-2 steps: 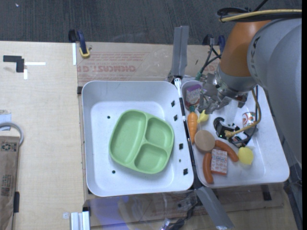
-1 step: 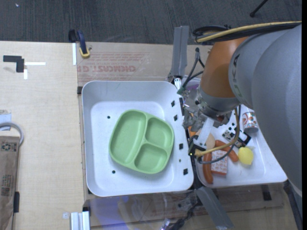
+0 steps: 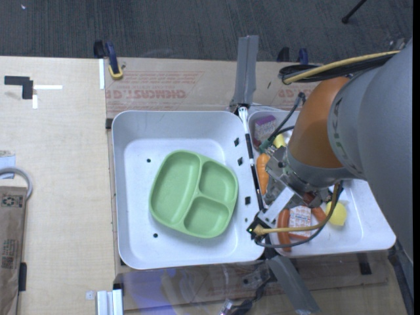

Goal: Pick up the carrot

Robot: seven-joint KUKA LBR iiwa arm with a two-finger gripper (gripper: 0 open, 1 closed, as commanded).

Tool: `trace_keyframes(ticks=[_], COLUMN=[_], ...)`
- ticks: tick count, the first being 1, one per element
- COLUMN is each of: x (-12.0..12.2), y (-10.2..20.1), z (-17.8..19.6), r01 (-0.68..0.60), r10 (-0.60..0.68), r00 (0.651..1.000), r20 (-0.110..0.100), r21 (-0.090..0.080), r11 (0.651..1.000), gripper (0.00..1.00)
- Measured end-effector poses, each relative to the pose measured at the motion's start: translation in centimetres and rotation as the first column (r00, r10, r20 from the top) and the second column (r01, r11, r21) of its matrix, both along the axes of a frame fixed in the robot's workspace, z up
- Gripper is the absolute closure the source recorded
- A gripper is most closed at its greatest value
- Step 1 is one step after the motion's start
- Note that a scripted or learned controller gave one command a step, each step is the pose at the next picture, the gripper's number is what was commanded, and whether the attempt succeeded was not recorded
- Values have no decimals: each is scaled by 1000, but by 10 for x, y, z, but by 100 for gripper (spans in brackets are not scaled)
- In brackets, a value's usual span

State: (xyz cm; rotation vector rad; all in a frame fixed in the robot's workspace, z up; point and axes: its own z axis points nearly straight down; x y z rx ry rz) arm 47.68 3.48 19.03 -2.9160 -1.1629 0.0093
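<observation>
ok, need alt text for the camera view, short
A grey arm with an orange band reaches from the right down into the right white bin, covering most of it, beside an orange carrot near the bin's left wall. The left white bin holds a green three-compartment plate. A small yellow item and other orange items lie by the arm.

The divided green plate (image 3: 194,193) looks like smooth matt plastic. The white bin (image 3: 131,176) under it has a smooth, faintly glossy plastic look. The bench (image 3: 59,149) appears as pale matt wood, and printed brown cardboard (image 3: 170,84) lies behind.
</observation>
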Motion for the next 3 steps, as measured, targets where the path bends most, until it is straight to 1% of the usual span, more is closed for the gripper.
trace_keyframes(ticks=[1, 2, 3], x=[0, 1, 1], y=[-99, -24, -24], z=[0, 0, 0], r01=[228, 504, 504], r10=[-228, -504, -504], r00=[974, 864, 863], r20=[1, 3, 3], r21=[-2, -3, -3], r11=[974, 864, 863], gripper=[100, 100, 0])
